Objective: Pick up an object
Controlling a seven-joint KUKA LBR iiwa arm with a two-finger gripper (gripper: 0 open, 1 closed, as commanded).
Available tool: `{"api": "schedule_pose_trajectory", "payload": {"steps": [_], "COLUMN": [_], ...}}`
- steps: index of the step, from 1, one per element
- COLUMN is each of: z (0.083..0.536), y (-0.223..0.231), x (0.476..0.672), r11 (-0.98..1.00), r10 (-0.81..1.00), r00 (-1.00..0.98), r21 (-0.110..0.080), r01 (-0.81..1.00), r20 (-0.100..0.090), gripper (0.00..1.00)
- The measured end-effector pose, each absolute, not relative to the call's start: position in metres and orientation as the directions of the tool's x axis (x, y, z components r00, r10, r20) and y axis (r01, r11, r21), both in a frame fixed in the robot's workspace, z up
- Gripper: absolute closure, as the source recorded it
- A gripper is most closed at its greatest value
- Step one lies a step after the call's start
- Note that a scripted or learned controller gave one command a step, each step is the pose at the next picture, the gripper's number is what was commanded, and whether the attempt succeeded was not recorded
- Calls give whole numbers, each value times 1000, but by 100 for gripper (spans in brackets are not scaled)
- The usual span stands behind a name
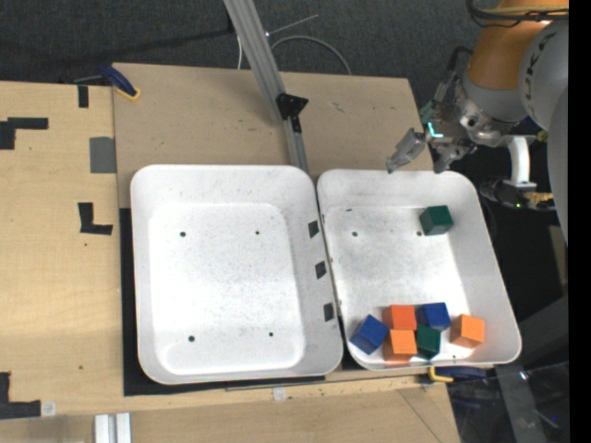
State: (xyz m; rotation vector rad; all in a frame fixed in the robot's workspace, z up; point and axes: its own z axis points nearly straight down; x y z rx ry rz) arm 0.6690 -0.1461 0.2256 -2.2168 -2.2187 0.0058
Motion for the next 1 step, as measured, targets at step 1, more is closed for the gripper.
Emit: {"api": "schedule_pose_trajectory", "payload": {"steps": [1], "z": [229], "y": [-146], "x": [670], "r11": [2], "r10": [1000], "r00": [-2], "r21": [-2], "r01": [1000], "r20": [-1], "gripper": [0]}}
